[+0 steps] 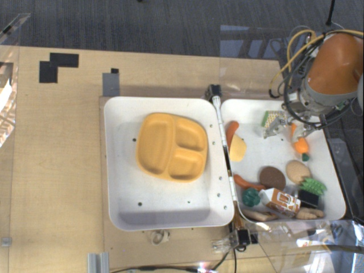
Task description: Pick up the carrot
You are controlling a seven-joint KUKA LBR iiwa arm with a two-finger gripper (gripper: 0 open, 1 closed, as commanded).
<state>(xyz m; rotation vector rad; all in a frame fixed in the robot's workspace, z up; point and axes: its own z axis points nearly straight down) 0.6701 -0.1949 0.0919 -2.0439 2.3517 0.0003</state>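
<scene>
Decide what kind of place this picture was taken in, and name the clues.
Probably a robotics lab: a robot arm with loose cables reaches over two white bins on a bench, one holding a yellow tray, the other toy foods like a carrot.

The grey arm with its orange band reaches in over the worktop's far right corner, wrist pointing down, gripper [300,131] lowered beneath it.

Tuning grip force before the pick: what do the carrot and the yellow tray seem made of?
Carrot: probably moulded plastic toy, flat uniform orange with a green end. Yellow tray: looks like hard matte plastic, one even colour, rounded moulded compartments. Neither is certain from this view.
</scene>
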